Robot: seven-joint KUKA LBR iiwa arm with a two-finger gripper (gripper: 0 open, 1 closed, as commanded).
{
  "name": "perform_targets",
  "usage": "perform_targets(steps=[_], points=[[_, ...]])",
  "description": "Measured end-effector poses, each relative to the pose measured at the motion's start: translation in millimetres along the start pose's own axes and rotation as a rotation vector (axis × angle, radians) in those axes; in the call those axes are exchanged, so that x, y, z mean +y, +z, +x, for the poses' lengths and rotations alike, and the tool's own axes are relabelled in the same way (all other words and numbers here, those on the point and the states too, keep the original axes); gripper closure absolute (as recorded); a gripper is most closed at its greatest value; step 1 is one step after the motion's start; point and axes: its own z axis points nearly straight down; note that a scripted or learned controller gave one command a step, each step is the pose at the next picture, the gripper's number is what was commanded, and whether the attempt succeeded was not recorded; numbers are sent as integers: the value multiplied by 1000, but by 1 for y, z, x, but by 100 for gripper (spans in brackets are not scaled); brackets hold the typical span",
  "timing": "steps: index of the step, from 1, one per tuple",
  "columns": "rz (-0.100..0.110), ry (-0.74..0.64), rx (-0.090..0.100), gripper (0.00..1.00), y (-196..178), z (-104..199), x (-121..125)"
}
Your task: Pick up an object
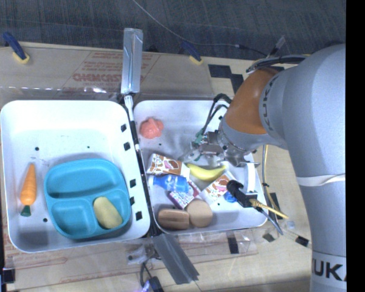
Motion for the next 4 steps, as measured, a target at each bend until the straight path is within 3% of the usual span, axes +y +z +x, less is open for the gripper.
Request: perform_targets(steps=[1, 2, 3, 4], points=[[0, -6, 0, 100, -10, 1, 1], [2, 86, 3, 100, 0, 14, -3], [1, 86, 2, 0, 0, 13, -3], [-3, -37, 1, 0, -57, -30, -39]])
